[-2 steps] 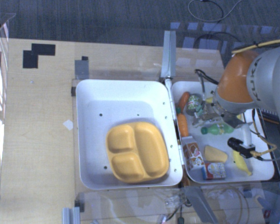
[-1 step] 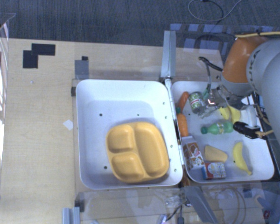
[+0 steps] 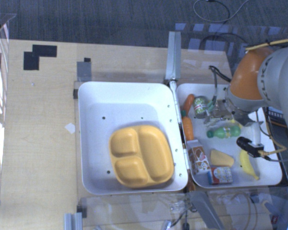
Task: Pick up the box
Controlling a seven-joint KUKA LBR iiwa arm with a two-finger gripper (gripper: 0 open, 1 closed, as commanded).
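Note:
A brown and red box [image 3: 198,159] lies flat near the left wall of the right bin [image 3: 273,177], toward its front. A smaller red, white and blue box [image 3: 221,175] lies just to its right at the front edge. My gripper [image 3: 217,115] hangs over the back half of the same bin. It sits beside a green-labelled can [image 3: 199,105] and just above a green bottle [image 3: 224,132]. It is well apart from both boxes, and nothing shows between its fingers.
The right bin also holds two orange carrots [image 3: 187,126], a yellow cheese wedge [image 3: 222,158] and a banana [image 3: 249,166]. A yellow compartment tray [image 3: 141,155] lies in the left bin [image 3: 93,104]. A metal divider [image 3: 173,56] stands between the bins at the back.

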